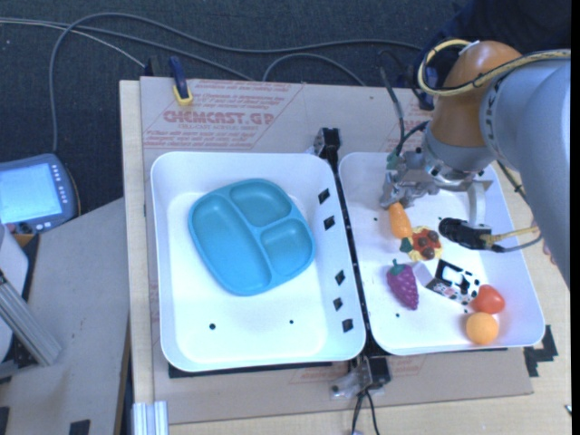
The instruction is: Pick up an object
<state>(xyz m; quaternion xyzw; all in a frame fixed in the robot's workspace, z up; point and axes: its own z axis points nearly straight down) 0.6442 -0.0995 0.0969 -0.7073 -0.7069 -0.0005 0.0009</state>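
The arm (530,116) enters from the right of the camera view and bends down over the right bin (453,344). The left bin (245,338) holds a blue divided plate (252,234) and plays no evident part in the coming move.

The gripper (401,191) hangs over the far left part of the right bin. Its underside is hidden by its own body, so it cannot be told whether it is released or clenched. Nothing is seen to be grasped.

The nearest candidate is a carrot (400,221), which lies just beside the gripper on the near side. Its long axis runs roughly from far to near, and its far end reaches up to or under the gripper. Contact cannot be confirmed. In the inspector's judgement, the move turns on a short shift towards the near edge, with the closing direction set across the carrot's width.

A bunch of grapes (403,285) lies nearer the viewer. To its right are a black-and-white card (453,281), an orange ball (482,328) and a tomato (489,298), the last two touching or almost so. A small yellow-and-red toy (424,241) sits just beside the carrot's near end; its form is too small to make out, and it could obstruct a grasp there.
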